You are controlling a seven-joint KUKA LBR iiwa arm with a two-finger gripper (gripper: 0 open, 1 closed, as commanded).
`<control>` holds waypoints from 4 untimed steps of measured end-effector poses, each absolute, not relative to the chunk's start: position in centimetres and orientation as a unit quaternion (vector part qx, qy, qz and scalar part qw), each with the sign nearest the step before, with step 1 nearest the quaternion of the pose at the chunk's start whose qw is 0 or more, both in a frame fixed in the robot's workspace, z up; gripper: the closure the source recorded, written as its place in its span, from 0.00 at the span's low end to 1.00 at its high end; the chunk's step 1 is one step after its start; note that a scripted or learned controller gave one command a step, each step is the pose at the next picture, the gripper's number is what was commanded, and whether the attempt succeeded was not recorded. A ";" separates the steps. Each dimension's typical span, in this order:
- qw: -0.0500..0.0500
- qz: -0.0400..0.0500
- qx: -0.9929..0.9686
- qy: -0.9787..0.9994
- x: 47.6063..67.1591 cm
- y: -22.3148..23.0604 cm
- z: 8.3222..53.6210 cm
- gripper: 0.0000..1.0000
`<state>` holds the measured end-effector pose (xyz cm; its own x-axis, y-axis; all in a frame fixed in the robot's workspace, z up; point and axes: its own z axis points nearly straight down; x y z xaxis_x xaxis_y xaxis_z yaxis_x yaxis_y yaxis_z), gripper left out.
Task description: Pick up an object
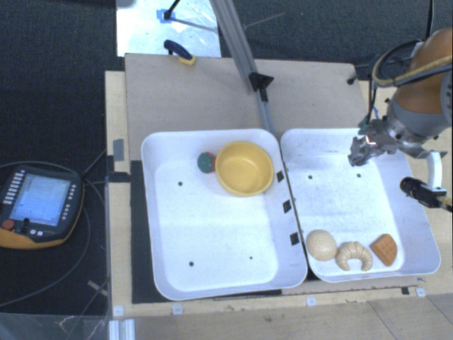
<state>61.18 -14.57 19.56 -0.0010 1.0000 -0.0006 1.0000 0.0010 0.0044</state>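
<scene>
Pincer [361, 151]: over right bin [333, 190], far end; grip unclear, can't tell.
Bun [321, 245], croissant [354, 255], waffle [385, 249]: right bin, near edge.

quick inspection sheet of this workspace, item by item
surface: bench bears a left bin and a right bin, side by side.
job's things: yellow bowl at the left bin's far edge, a small green ball touching its left side; round bun, croissant and waffle in a row along the right bin's near edge.
clutter: yellow-handled clamp at the bench's far left corner.
grippers: gripper over the right bin's far part, nothing seen in it.
cables: dark cables loop at the arm; one runs from the pendant.
surroundings: teach pendant on dark floor left of the bench; metal pole slanting over the far side.
</scene>
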 end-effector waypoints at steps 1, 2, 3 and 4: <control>0.001 0.001 0.707 0.707 61.2 -14.6 21.3 1.00; 0.000 0.001 0.705 0.709 61.9 -9.0 22.6 1.00; 0.000 0.001 0.705 0.709 62.3 -3.2 21.9 1.00; 0.000 0.001 0.705 0.709 62.1 2.4 22.1 1.00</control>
